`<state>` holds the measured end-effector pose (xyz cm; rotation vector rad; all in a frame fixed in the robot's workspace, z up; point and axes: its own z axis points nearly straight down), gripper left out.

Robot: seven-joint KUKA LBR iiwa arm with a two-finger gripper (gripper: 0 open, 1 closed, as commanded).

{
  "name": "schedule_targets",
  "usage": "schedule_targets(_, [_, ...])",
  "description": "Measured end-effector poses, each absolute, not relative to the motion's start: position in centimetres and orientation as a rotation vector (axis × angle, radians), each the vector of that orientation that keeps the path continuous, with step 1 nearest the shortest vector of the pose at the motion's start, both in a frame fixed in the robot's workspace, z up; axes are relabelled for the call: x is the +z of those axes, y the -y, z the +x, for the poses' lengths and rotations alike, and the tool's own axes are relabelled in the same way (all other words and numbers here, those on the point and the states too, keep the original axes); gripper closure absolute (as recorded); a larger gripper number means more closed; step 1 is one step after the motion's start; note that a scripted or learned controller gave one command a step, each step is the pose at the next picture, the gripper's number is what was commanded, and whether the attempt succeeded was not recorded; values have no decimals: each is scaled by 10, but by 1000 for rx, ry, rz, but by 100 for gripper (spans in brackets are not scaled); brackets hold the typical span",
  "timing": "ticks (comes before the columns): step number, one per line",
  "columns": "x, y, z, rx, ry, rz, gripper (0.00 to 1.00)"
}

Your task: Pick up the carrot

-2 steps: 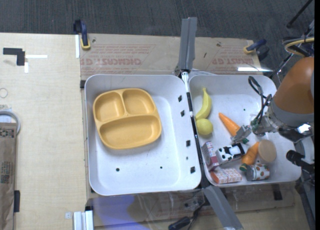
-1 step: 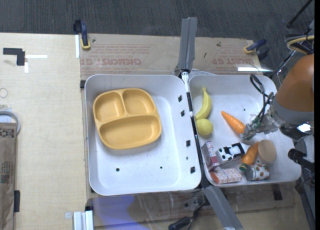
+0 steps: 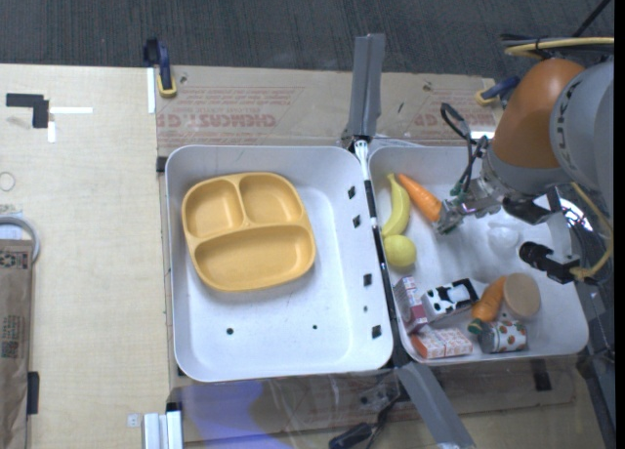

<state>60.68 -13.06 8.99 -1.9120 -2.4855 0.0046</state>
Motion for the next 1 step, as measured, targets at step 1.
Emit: schedule_targets(1, [190,57,617,12,2482,-1916,100])
